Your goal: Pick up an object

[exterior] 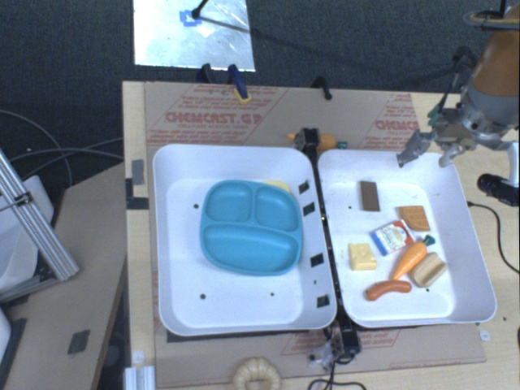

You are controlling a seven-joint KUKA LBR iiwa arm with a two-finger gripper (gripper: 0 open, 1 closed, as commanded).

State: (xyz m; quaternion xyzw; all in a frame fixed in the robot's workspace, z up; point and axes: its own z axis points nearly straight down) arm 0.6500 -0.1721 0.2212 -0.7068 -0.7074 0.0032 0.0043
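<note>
Dark carpet surrounds a cardboard-covered worktop (244, 108) carrying two shallow white bins, as a grey KUKA arm (496, 71) with an orange band reaches in from the right. Its gripper (428, 153) hangs above the far rim of the right bin (467, 210), fingers spread wide and holding nothing. Every candidate for the pick lies nearer the camera than the gripper, inside that right bin. Closest is a brown chocolate-bar block (369, 195), its long axis running front to back, just left of a line dropped from the fingers. Further toward the camera sit a toast-coloured cracker (414, 217), a small blue-and-white packet (389, 236), a yellow cheese block (361, 257), a toy carrot (410, 257) lying on a diagonal, a bread roll (428, 270) and a red sausage (387, 290). These pieces crowd together, some touching, while the brown block stands apart, which probably makes it the easier grasp: a short move toward the camera and a descent, fingers closing across its narrow width. Left bin (175, 218) holds a blue divided plate (250, 226), with something pale yellow (279, 186) peeking from behind its far edge
</note>
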